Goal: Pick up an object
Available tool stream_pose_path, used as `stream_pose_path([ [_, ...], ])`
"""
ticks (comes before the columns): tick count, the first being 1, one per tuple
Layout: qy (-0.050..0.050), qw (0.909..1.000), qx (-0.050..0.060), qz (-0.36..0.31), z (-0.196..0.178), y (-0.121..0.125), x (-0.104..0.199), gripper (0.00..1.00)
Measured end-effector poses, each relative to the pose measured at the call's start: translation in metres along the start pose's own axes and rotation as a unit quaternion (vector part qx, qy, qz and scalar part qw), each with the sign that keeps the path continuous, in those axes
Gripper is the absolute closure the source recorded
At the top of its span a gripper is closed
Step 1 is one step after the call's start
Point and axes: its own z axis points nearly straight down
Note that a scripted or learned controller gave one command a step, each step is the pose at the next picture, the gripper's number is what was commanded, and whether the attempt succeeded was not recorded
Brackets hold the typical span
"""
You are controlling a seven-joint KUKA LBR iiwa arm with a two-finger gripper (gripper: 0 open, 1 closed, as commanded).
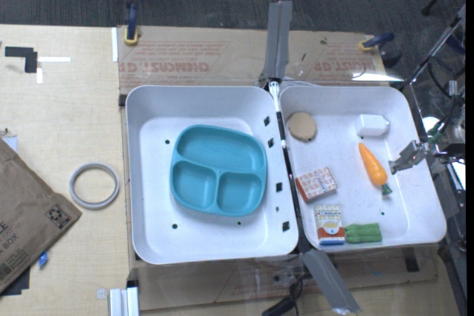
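Both bins [141, 159] look like smooth white plastic, faintly glossy. The teal divided plate [218, 170] is matt plastic. The table [59, 107] is pale wood; printed cardboard [192, 59] lies behind.

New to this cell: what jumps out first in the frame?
The teal divided plate lying alone in the left bin stands out first. Next comes the orange carrot in the right bin, with a round tan cookie and a white block at the far end, and two small printed boxes plus a green piece toward the near end. The gripper sits at that bin's right rim, just beside the carrot.
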Motion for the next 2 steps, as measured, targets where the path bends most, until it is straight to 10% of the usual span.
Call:
stream_pose_path([
  [1, 0.000, 0.9998, 0.000, -0.020, -0.007, -0.001, 0.038, 0.00],
  [2, 0.000, 0.9992, 0.000, -0.039, 0.087, 0.082, -0.001, 0.00],
])
